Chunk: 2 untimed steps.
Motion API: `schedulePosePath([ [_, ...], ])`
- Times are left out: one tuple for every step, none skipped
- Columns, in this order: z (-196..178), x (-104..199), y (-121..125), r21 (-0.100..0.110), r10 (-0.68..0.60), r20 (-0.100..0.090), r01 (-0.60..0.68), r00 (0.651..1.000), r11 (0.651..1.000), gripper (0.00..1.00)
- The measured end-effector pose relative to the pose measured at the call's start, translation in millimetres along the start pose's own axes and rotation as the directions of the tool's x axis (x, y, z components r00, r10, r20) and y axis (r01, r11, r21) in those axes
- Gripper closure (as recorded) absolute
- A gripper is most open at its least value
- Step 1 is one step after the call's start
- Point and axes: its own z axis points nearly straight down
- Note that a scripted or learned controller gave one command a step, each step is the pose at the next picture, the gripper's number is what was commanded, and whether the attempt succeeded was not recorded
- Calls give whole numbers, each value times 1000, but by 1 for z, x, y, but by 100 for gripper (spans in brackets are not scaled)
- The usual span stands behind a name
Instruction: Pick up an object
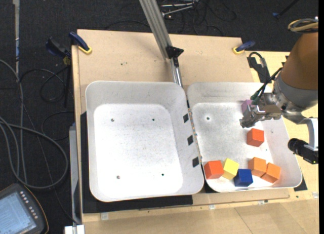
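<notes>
My gripper (249,118) hangs over the right bin (217,96), toward its right side. An orange block (255,137) lies on the bin floor just below and slightly right of the gripper, apart from it. Along the bin's front edge lie an orange block (214,168), a yellow block (230,168), a blue block (243,177) and two more orange blocks (258,165) (272,172), close together.
The left bin (101,96) sits beside the right one, and a black-clipped divider (190,139) runs between them. A metal pole (154,15) slants in from the top toward the bins' shared back corner. The arm's grey and orange body (304,71) covers the right bin's far right corner.
</notes>
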Motion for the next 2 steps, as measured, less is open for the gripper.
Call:
schedulePosePath([
  [-46, 0, 2, 1, 0, 0, 0, 1000, 1000, 100],
  [-35, 42, -11, 9, -3, -3, 3, 1000, 1000, 100],
])
